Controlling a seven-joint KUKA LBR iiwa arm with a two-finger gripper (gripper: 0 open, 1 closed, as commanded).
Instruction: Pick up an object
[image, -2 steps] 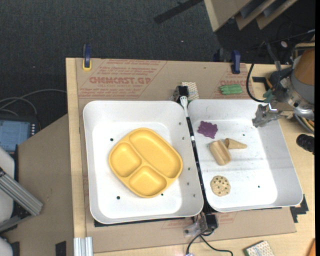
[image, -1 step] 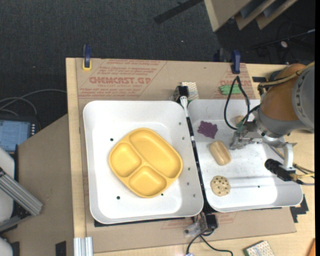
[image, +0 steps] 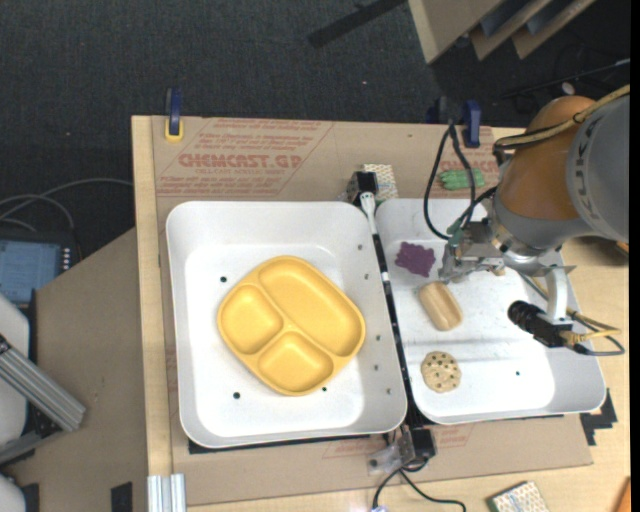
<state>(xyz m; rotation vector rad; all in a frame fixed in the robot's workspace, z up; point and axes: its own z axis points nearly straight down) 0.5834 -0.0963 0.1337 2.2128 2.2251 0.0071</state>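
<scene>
My gripper (image: 462, 265) hangs over the far part of the right bin (image: 560, 395), reaching in from the right. Just left of it lies a small purple block (image: 413, 258). A tan bread-like roll (image: 439, 305) rests right below and in front of the gripper, close to it. A round chocolate-chip cookie (image: 440, 371) sits nearer the front of the same bin. Nothing shows as held by the gripper.
The left bin (image: 190, 300) holds a yellow plate with three compartments (image: 290, 323). A small green thing (image: 458, 180) lies on the bench behind the right bin. Between the bins runs a raised divider edge (image: 385, 300).
</scene>
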